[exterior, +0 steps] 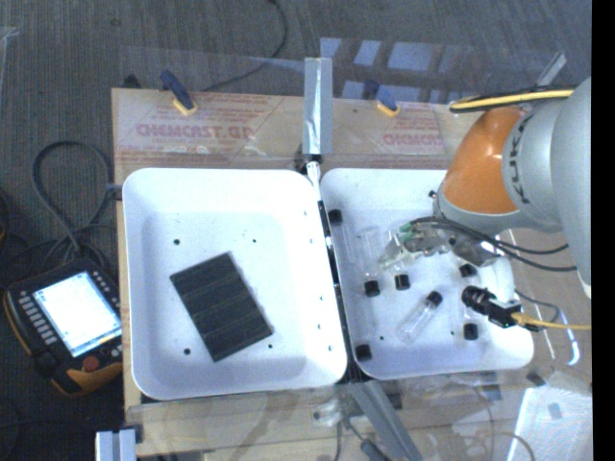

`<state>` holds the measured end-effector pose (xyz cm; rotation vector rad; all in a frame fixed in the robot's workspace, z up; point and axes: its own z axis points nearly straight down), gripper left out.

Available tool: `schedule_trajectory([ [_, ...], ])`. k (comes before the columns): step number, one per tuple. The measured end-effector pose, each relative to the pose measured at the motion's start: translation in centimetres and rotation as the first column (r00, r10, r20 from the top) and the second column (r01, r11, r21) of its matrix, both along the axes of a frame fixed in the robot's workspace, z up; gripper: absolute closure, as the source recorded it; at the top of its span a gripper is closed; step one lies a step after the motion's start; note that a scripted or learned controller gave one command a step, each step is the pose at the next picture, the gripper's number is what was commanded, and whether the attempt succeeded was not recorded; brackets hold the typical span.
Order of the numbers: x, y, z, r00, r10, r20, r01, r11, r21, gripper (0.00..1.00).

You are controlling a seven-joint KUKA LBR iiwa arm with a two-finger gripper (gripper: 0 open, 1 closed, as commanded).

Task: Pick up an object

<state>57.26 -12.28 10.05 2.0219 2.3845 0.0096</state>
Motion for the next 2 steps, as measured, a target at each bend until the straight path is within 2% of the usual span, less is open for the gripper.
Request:
schedule_trajectory([
  [1,8.1,3.7,8.3,0.998,-0.068,-0.016,0.068,0.998,0.002,1.00],
  [2,9.6,9.0,11.5,0.991,-0.136,-0.016,0.136,0.991,0.002,1.00],
])
